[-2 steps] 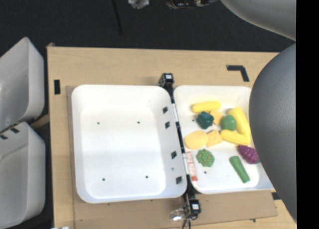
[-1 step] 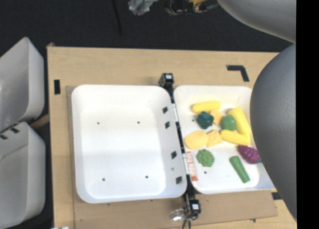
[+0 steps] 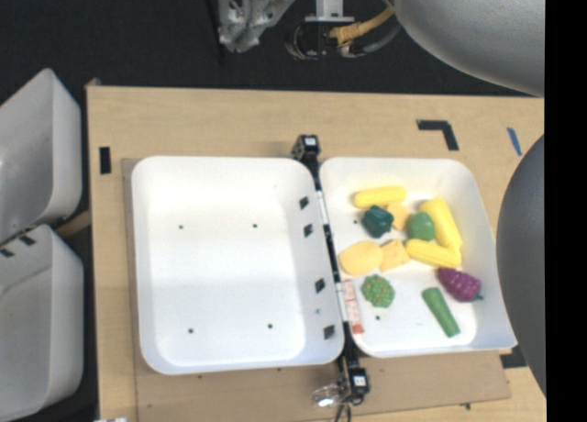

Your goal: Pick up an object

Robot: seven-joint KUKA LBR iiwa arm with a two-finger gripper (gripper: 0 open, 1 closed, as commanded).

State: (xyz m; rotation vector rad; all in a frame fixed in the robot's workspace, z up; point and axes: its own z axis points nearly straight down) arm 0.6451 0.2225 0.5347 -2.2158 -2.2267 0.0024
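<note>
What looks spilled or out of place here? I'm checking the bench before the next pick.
Nothing stands out. The toy foods, among them the purple grapes, green broccoli and green stick, all lie inside the right bin. None hangs over its rim or lies on the bench. The gripper is up above the bench's far edge.

2 white bins; approx 9 toy foods in right bin.

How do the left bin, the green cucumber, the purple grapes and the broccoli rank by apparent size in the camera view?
1. left bin
2. green cucumber
3. purple grapes and broccoli: too alike to rank.
</note>
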